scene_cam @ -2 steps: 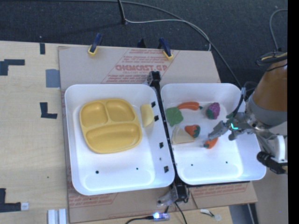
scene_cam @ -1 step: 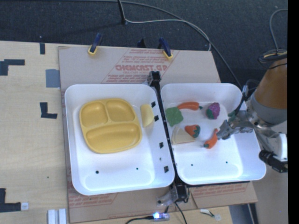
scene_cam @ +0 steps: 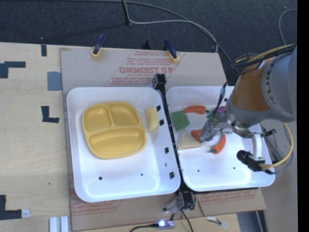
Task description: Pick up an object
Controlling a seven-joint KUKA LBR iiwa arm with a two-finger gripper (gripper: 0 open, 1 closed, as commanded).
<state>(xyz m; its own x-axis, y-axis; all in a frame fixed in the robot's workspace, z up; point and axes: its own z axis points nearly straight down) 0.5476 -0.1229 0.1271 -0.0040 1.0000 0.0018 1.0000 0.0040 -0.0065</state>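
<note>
Seemingly mid-reach, the pincer [scene_cam: 206, 133] hung low in the right bin [scene_cam: 217, 178] over an orange piece [scene_cam: 195, 134] beside a pale slab [scene_cam: 186, 141]; its grip I cannot tell. Beyond lay a green piece [scene_cam: 179, 120]. Next: close and lift.

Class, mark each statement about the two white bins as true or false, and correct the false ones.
1. The yellow divided plate lies in the left bin. True.
2. The end effector is over the left bin. False: it is over the right bin.
3. A green piece lies in the right bin near the divider. True.
4. The right bin has blue toys. False: it has orange pieces and a green one.
5. Two clamps sit at the cardboard's far edge. True.
</note>
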